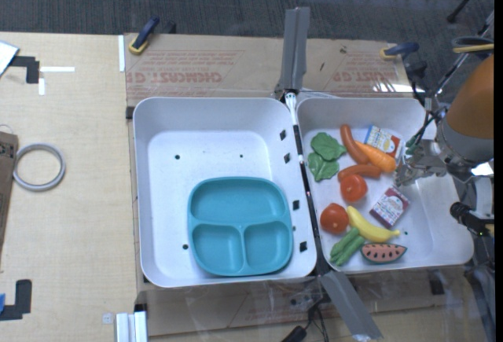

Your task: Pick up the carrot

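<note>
The arm [476,108] runs off the right edge, so you only get a slice of the orange band and some grey; the tool [410,172] is a small dark blur over the right bin [440,250], and its fingers are too tiny to make out; the print on the two little cartons [382,138] is unreadable; the carrot [374,156] has its right tip tucked against the tool, can't tell if they touch; the desk [63,254] is cut at the left and bottom edges.
</note>
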Robot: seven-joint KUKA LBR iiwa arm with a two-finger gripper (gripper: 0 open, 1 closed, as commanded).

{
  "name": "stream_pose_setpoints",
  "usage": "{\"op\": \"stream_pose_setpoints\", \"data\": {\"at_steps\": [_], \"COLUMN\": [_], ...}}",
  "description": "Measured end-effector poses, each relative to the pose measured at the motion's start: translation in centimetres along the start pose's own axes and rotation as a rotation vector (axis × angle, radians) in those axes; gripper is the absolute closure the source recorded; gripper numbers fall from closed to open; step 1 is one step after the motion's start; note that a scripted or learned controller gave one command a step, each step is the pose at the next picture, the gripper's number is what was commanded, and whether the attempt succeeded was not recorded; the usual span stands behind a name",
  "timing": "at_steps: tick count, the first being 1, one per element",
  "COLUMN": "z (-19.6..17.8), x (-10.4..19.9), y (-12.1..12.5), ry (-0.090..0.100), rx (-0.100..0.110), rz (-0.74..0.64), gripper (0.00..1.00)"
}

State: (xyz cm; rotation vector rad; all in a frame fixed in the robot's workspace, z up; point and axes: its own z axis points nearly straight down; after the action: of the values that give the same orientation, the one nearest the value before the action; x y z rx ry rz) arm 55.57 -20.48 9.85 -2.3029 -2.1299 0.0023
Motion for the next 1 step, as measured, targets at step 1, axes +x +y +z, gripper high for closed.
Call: {"op": "stream_pose_setpoints", "data": {"at_steps": [1], "z": [-12.14], "x": [4.48], "y": [2.55], "ry": [-0.003], "rx": [-0.001], "rz": [0.118], "gripper": [1.00]}}
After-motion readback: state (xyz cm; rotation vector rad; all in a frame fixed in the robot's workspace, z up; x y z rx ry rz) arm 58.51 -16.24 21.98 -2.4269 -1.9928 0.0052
